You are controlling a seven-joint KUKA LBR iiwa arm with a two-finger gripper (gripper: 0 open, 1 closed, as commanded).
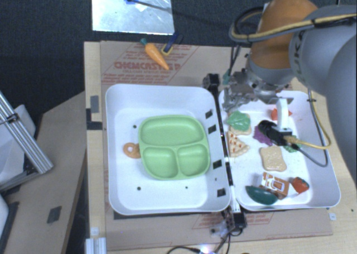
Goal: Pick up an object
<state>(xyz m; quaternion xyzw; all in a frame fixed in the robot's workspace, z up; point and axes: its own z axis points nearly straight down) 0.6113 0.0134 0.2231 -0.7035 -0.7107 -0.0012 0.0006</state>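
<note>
My gripper (pixel 239 97) hangs over the far left corner of the right bin (pixel 329 188), just above a green leafy piece (pixel 240 119) that lies on a tan biscuit. Whether it touches anything is unclear. Close by in that bin lie a pizza slice (pixel 237 146), a purple piece (pixel 261 134), a slice of toast (pixel 273 159) and a small red piece (pixel 274 114). Toward the near edge sit an orange-and-white carton (pixel 275 183), a red piece (pixel 300 185) and a dark green piece (pixel 260 195).
The left bin (pixel 120 191) holds a green divided plate (pixel 173 145) and a small orange ring (pixel 132 150) beside its left side. An orange carrot (pixel 157 56) lies on the cardboard behind the bins, near a foil sheet (pixel 133 1).
</note>
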